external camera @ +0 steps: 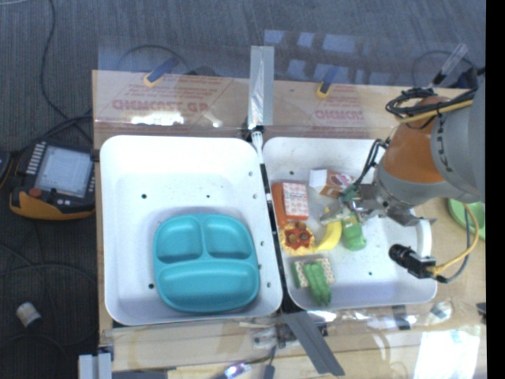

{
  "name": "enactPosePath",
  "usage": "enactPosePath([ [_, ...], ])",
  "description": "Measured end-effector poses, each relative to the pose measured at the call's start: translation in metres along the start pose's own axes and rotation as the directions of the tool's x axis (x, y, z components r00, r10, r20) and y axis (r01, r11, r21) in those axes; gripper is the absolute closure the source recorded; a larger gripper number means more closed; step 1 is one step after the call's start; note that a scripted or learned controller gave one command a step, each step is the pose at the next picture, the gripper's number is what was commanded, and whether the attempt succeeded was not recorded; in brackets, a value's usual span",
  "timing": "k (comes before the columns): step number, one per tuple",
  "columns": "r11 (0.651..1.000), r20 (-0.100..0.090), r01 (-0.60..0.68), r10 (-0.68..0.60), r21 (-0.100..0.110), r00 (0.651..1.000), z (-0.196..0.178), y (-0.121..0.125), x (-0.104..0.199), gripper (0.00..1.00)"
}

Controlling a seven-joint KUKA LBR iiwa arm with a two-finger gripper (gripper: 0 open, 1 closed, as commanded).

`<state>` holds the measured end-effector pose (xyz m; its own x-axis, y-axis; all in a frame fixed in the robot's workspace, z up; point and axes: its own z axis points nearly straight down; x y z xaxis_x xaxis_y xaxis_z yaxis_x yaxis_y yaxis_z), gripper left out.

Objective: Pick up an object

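My gripper (353,208) hangs low in the right bin (371,287), just above a yellow banana (330,235) and a green round item (354,238). Left of it lie an orange packet (294,200), a red patterned piece (297,236) and a green vegetable (317,279) nearer the front. A white and brown packet (330,181) sits behind the gripper. Whether anything sits between the fingers is hidden by the wrist.
The left bin (134,172) holds a teal divided tray (207,260). A ridge (268,212) separates the two bins. A handheld controller (51,180) lies on the carpet to the left. The right bin's far right floor is bare.
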<state>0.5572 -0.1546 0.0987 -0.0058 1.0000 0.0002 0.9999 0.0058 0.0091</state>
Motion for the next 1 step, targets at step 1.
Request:
enactPosePath([
  [1, 0.995, 0.004, -0.102, 0.102, 0.012, 0.995, -0.1069, -0.0161, -0.0102, 1.00],
])
